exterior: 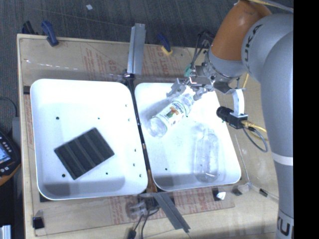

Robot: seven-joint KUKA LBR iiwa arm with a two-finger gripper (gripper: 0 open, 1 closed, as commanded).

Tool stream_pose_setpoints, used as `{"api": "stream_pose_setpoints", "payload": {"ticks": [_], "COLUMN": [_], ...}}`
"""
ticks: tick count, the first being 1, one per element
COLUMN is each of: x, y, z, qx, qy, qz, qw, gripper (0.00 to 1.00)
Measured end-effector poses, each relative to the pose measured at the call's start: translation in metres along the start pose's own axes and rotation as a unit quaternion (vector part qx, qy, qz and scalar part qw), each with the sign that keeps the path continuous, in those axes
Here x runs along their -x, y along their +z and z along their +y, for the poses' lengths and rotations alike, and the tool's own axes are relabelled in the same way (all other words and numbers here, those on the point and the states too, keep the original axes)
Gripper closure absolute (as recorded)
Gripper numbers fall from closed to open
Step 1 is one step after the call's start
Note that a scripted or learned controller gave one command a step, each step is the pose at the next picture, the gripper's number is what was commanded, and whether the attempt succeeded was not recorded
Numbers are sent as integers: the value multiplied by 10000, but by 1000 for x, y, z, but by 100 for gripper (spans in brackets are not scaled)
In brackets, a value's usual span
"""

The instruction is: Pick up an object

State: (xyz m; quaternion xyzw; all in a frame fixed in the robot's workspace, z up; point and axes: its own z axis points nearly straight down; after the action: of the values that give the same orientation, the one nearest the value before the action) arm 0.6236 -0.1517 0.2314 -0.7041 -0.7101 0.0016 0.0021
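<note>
A clear plastic bottle with a coloured label (171,114) lies at a slant in the upper left of the right bin (229,148), its base toward the divider. My gripper (187,91) is at the bottle's upper end, a finger on each side, shut on that end. A second clear bottle without a label (207,156) lies lengthwise in the lower right of the same bin. A black ridged pad (83,152) rests flat in the left bin (45,98).
The grey arm with its orange band (239,24) reaches in from the upper right, over the right bin's far corner. A metal divider bar (135,49) stands between the bins at the back. Blue clamps (49,33) grip the bench's far edge.
</note>
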Motion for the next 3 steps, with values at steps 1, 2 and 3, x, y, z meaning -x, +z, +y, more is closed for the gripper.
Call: {"api": "stream_pose_setpoints", "payload": {"ticks": [1, 2, 3], "x": [0, 21, 22], "y": [0, 114, 105], "z": [0, 22, -36], "qx": [0, 23, 16], "qy": [0, -1140, -1076], "qz": [0, -8, -5], "qw": [10000, 9935, 9942], "gripper": [0, 0, 0]}}
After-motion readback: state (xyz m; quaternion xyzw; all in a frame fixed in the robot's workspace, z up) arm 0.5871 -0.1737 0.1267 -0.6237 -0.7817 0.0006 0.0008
